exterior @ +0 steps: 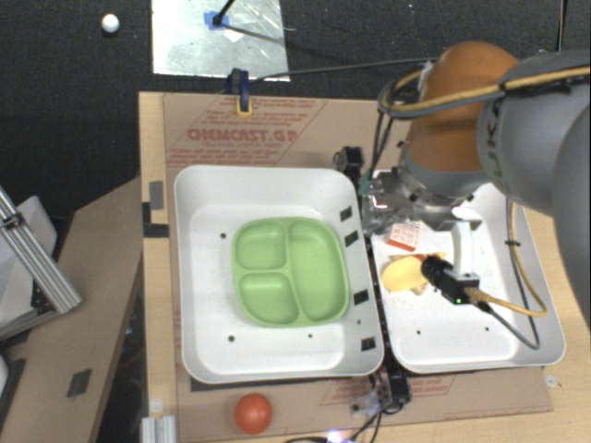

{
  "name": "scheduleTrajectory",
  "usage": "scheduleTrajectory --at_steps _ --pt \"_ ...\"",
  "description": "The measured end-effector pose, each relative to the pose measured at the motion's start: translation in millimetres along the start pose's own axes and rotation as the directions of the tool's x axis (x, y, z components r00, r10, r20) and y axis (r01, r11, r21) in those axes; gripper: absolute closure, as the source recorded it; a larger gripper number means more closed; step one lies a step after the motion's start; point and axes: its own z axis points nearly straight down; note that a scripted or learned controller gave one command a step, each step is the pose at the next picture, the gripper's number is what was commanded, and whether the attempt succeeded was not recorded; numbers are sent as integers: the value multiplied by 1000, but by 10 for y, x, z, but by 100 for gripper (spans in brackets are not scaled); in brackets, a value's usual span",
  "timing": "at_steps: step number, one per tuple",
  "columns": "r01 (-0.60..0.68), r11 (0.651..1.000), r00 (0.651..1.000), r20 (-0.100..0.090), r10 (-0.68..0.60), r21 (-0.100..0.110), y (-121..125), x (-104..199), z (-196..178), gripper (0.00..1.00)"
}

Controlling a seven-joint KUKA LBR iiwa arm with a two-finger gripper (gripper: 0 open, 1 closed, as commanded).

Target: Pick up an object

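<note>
Camera view: the arm [517,127] reaches in from the right, bent low over the right bin [480,340]. Its gripper [392,206] sits at that bin's far left corner, and whether it's clenched or released, I cannot tell. A yellow object [402,273] lies near the left edge, a red-and-white packet [404,238] just beyond it. The green divided tray [289,270] rests mid left bin [212,340].

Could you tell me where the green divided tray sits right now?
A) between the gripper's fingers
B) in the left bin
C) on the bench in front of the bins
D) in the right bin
B: the green divided tray lies flat on the floor of the left bin, apart from the arm over the right bin.
</note>
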Motion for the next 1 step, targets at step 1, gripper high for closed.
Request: scheduleTrajectory --at_steps 1 --pt "1 1000 1000 -1 -1 -2 97 546 -61 100"
